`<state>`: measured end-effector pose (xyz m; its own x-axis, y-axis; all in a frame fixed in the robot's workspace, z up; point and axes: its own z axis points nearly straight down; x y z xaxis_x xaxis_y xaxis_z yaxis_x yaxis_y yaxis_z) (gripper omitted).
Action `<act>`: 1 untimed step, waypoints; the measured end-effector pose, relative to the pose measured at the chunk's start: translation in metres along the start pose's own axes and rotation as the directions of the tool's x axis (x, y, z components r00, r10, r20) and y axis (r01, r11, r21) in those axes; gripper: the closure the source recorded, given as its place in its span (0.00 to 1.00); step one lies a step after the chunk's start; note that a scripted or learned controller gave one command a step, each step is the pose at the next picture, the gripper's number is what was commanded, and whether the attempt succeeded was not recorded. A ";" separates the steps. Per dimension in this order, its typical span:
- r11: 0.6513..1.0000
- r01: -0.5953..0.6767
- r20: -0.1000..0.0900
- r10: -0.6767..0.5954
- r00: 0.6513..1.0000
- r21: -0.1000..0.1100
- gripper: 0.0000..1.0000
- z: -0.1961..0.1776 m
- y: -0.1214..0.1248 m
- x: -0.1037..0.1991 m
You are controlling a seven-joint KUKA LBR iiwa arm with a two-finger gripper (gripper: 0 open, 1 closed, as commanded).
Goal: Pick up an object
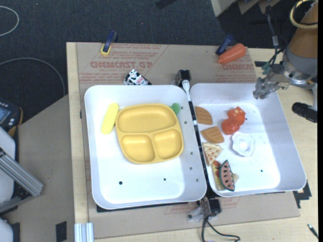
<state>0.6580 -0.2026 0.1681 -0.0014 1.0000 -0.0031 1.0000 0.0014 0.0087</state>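
Nearest lies the dark-rinded red watermelon slice toy [226,175] in the right white bin [282,150]; my metal two-finger gripper [262,91] hovers over its far rim, grip indiscernible

Two white bins [96,150], one yellow divided tray [149,132], one corn cob [109,118], two toast slices [204,116], one tomato [233,121], one fried egg [243,145], one watermelon slice [226,175].
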 end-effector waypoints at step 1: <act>1.000 0.000 0.000 0.000 1.000 0.001 1.00 -0.054 0.002 -0.001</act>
<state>0.6594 -0.2031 0.2225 -0.0013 1.0000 -0.0032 1.0000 0.0014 0.0081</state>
